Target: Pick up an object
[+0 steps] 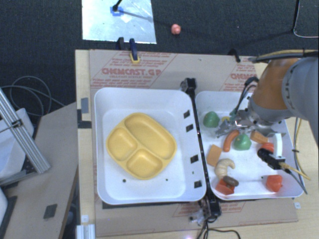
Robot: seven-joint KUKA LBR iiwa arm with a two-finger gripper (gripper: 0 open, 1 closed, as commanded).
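Gripper (pixel 228 128) low in the right bin (pixel 249 190), fingers slightly parted, nothing visibly between them. Orange carrot-like piece (pixel 228 140) just below the tips, touching or nearly so; green round piece (pixel 242 142) beside it. Carrot likely light, rigid, smooth plastic: pinch across its narrow middle.

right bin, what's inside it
The right bin holds small toy foods: a green ball, an orange wedge, a cream banana-like curl and a red piece. The arm covers the bin's far right part.
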